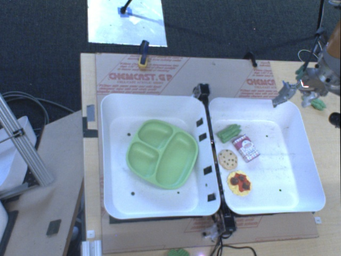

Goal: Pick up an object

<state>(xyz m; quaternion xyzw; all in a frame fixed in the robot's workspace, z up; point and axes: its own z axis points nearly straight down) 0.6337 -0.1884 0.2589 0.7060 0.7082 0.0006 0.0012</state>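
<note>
The tool (298,92) hangs at the far right of the camera view, above the far right corner of the right bin (306,143). Two pale metal fingers (281,96) splay out from it, one reaching left over the bin's far rim and the other pointing right, so it stands wide open with nothing between them. A small green piece (318,104) shows just right of the tool, by the bin's outer edge; what it is I cannot tell.

The things to pick lie well to the tool's lower left, gathered along the left side of the right bin. Nearest to the tool is a green bean-like toy vegetable (229,133). Just below that, touching or nearly so, is a small red and white packet (246,148), tilted. Left of the packet lies a round chocolate-chip cookie (227,159), and below the cookie a yellow disc topped with red (240,183), like a small pizza or tart. All rest on the bin floor, apart from the tool.

Farther left, past the black-clipped divide between the bins, the left bin (114,143) holds a light green divided plate (162,153) with three compartments, lying tilted. Both bins sit on a brown board (176,73) printed with red lettering, on the desk (66,143).
</note>
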